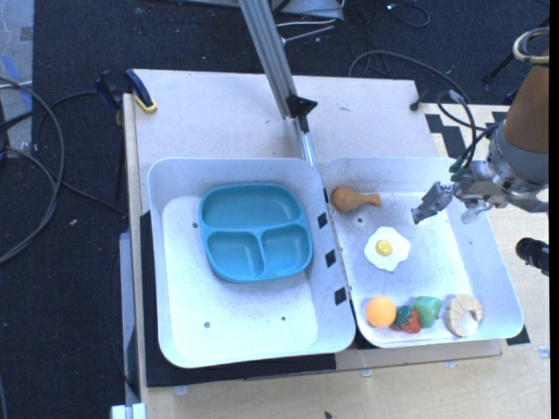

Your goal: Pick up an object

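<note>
Nearest, against the near edge of the right bin (467, 256), a tight row: orange ball (381, 311), red piece (407, 319), green piece (427, 308), then a round tan disc (462, 314) toward the near right corner. Packed touching or almost so.

Further in, around mid-bin, a fried egg (386, 249), flat and alone. Beyond that, close to the far left corner, a brown drumstick (354, 200), thin end to the right.

Over the far right part of the same bin, the gripper (432, 205), hanging clear of the floor with nothing seen in it. Wide or narrow: cannot tell from this angle. Egg and drumstick both near, neither beneath it.

Across the divide, in the far half of the left bin (175, 243), a blue divided tray (229, 212), well apart from the gripper.

Risks, by judgement only:
- Dropping straight down from here: likely to close on bare bin floor.
- Going for the egg: apt to scrape over so flat a piece and lift nothing.
- Going for the drumstick: apt to roll it off its rounded body toward the wall.
- Going for the near row: apt to jostle neighbours or pinch two at once, then lose both.
</note>
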Tool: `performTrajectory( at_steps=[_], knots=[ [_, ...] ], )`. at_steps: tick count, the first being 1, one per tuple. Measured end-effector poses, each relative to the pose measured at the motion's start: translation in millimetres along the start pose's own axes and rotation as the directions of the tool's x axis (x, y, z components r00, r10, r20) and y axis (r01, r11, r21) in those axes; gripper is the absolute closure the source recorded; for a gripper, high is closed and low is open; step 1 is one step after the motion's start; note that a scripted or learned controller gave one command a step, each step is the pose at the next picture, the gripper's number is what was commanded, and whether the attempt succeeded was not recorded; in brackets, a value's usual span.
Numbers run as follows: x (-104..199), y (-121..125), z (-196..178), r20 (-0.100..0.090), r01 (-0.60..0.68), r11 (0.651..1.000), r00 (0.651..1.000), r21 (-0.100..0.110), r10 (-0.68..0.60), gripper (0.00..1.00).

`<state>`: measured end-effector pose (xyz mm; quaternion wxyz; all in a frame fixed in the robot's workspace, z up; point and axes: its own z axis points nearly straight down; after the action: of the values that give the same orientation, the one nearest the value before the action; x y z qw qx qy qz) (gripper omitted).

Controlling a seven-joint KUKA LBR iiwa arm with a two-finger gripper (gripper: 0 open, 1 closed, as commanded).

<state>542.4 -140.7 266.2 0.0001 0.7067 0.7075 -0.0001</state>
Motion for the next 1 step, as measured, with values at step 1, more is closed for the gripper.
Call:
performTrajectory(
  at_steps=[1],
  knots=[
    [-1.1, -6.9, 61.7, -0.001, -0.003, 1.0, 1.0, 0.005, 0.003, 0.0]
  ],
)
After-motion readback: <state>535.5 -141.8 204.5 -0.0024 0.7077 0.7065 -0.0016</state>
